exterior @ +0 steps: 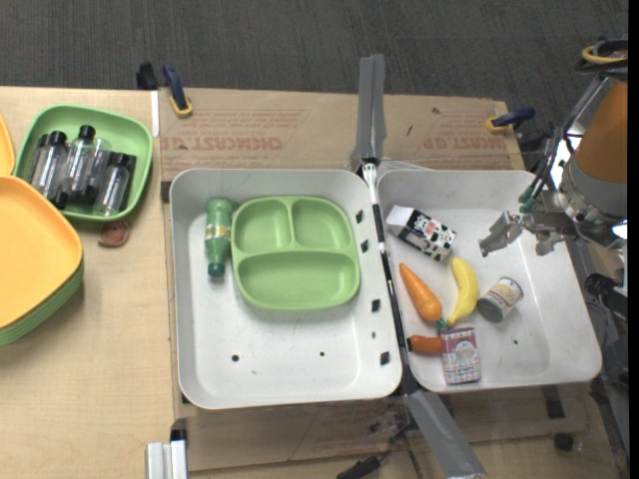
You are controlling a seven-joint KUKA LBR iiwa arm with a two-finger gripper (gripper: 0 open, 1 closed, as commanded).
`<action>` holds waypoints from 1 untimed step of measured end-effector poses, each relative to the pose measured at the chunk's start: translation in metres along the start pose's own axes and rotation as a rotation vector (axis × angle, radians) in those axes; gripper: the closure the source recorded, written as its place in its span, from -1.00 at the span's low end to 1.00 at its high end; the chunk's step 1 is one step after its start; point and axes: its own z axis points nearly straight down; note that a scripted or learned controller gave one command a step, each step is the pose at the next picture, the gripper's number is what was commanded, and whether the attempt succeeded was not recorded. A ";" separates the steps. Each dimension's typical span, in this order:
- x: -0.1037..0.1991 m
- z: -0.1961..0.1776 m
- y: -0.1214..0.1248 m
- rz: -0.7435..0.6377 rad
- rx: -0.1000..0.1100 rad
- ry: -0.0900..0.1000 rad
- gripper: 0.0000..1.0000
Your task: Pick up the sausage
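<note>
Sausage (424, 344) lies at the front left of the right bin (559, 367), its right end tucked under a small pink carton (459, 355), just in front of the carrot (420, 292) and banana (462, 289). The gripper (507, 232) hovers over the bin's back right area (fingers spread, nothing between them), well apart from the sausage.

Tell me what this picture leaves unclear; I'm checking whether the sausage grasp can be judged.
- Sausage: camera view, partly covered by the pink carton.
- Gripper: camera view, too small to read its finger state.
- Arm: cut off by the right edge.
- Can label: too small to read.
</note>
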 end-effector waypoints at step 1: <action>-0.001 -0.008 0.000 0.001 0.002 0.000 1.00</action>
